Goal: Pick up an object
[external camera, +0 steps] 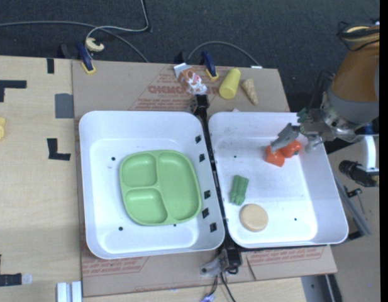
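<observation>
Dark carpet with loose cables lies behind a worktop (30, 187) covered in part by cardboard, which carries two shallow white bins side by side.

Left bin (99, 143): holds a green divided plate (160, 187), nothing else.

Right bin (313, 200): holds an orange block (279, 154) near the upper right, a green piece (238, 189) near the middle divider, and a round tan disc (253, 218) just below it.

Arm (357, 87) reaches in from the right. Tool (287, 141) sits low over the orange block, its grey tip touching or overlapping the block's top edge. Whether the tool is released or clenched cannot be told at this angle.

Step in hand, by judgement: the approach or grasp on the orange block; the block appears to rest on the bin floor, so no lift is evident yet. Next move likely calls for a firm close around the block, then a straight rise clear of the bin.

Obstacles: the bin's right wall is near the block and could crowd the tool. Green piece and disc lie well apart, no interference. Outside the bins, on the cardboard behind, lie a yellow cylinder (229, 83), a tan cone (251, 91) and a small wrapper (191, 79).
</observation>
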`<state>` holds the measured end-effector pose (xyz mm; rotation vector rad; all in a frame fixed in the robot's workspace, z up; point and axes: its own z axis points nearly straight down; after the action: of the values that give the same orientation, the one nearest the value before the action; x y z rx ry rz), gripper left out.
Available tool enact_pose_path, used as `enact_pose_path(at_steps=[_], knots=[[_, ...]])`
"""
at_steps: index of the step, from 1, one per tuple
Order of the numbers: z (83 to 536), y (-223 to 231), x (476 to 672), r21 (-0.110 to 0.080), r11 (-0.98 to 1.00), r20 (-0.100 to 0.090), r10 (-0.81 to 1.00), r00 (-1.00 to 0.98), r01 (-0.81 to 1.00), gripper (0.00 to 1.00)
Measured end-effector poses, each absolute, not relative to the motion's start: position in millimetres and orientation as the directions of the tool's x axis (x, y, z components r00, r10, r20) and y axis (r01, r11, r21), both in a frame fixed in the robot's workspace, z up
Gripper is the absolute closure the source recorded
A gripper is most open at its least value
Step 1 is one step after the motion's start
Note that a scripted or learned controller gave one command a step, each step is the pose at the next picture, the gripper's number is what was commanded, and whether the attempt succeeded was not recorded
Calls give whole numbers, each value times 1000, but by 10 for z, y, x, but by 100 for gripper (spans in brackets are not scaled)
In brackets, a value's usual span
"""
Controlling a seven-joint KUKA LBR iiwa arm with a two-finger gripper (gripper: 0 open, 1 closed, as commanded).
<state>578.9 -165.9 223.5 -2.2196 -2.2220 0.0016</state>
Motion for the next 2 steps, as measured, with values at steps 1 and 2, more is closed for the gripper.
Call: enact_pose_path(at_steps=[1,2], knots=[[1353,-989,5421,-4,2,1,1000,-2,1000,0],[943,-946,5357,-4,1,1,1000,-1,1000,0]])
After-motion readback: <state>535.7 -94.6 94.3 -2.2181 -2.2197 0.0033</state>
